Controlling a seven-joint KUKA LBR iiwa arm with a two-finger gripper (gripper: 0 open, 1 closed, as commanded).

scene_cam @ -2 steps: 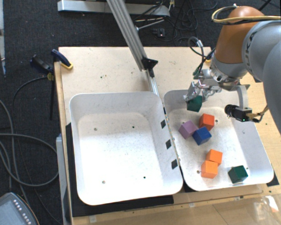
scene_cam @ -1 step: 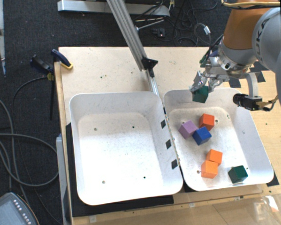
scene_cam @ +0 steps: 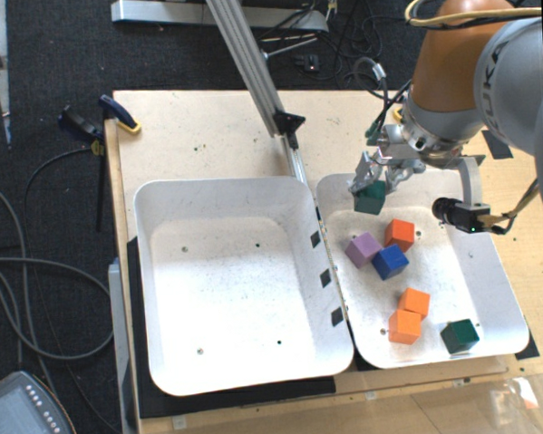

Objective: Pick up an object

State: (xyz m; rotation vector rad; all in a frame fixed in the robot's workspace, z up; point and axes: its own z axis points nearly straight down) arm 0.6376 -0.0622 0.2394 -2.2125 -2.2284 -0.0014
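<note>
I've got the gripper [scene_cam: 376, 181] up over the far left corner of the right bin [scene_cam: 493, 282], and there's a dark green block [scene_cam: 371, 198] pinched between its fingers, hanging tilted just above the bin's far rim. So I'd call this the lift stage: the grasp looks made and the block appears clear of the bin floor, though from this slanted view I can't be sure how much air is under it. Next move, as I read it, is a straight, gentle rise; the hold looks to be on the block's upper edge, so any jerk could let it slip out. Down in the bin, nearer to me, sit a purple block [scene_cam: 363, 248] touching a blue block [scene_cam: 390, 262], with an orange block [scene_cam: 400, 233] just beside them on the far right. Closer still, two more orange blocks [scene_cam: 410, 314] lie against each other, and a second dark green block [scene_cam: 459, 335] rests near the right front corner. The left bin [scene_cam: 162, 208] holds only specks. What I can't make out: the fingertips are tangled in with cabling and the wrist's shadow, so the exact contact points are unclear, and the arm [scene_cam: 481, 64] runs off the right edge.
</note>
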